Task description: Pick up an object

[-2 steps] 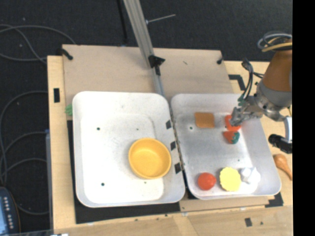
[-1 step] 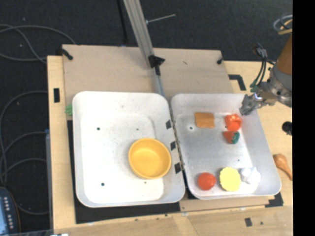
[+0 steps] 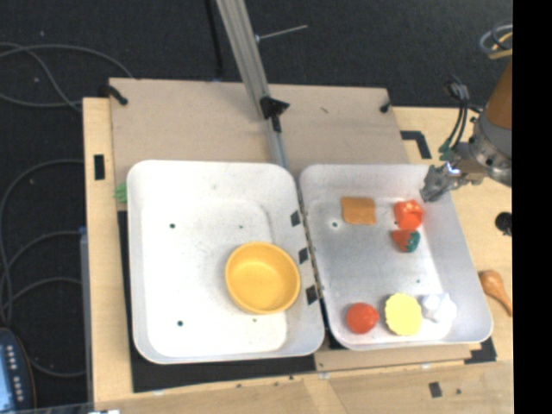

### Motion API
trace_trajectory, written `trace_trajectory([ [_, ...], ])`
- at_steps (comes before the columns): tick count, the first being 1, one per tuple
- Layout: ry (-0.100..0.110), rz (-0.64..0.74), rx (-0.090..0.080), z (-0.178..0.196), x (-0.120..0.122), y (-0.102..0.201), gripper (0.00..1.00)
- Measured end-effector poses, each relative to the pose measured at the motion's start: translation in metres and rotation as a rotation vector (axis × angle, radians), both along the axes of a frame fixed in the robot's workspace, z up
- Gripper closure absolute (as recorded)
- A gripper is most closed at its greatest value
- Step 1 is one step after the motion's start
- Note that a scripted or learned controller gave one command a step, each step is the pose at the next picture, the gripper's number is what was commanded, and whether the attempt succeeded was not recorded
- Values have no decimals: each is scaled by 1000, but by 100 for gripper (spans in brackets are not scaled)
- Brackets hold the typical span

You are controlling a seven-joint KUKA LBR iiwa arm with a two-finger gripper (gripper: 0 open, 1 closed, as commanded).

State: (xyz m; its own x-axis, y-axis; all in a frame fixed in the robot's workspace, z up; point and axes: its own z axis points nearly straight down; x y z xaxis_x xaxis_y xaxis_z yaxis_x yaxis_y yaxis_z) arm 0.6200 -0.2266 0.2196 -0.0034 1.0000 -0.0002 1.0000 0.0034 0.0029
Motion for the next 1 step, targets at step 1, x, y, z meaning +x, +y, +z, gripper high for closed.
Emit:
trace_trajectory([
  [1,3,1,-1,-5,-16,48,100],
])
